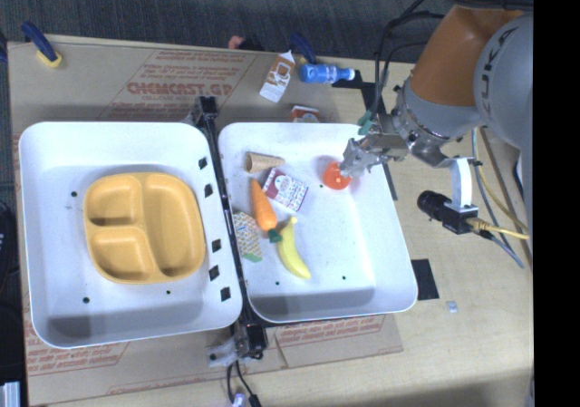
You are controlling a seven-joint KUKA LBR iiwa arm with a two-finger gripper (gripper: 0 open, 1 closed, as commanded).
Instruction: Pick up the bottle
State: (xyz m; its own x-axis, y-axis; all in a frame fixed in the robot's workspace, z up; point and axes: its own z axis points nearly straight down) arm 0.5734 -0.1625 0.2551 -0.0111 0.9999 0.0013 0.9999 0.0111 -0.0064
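A blue bottle (319, 74) with a white cap lies on its side on the cardboard behind the right bin (385, 287), outside it. My gripper (355, 162) hangs over the far right part of that bin, well in front of the bottle. A small round red-orange object (336, 177) sits right at the gripper's tip, touching or nearly touching it. I cannot tell whether that object is held.
In the right bin lie a cone (263, 160), a red-and-white carton (286, 189), a carrot (263, 208), a banana (292, 251) and a flat packet (246, 235). A yellow divided plate (143, 224) sits in the left bin (45, 305). Small cartons (277, 77) lie near the bottle.
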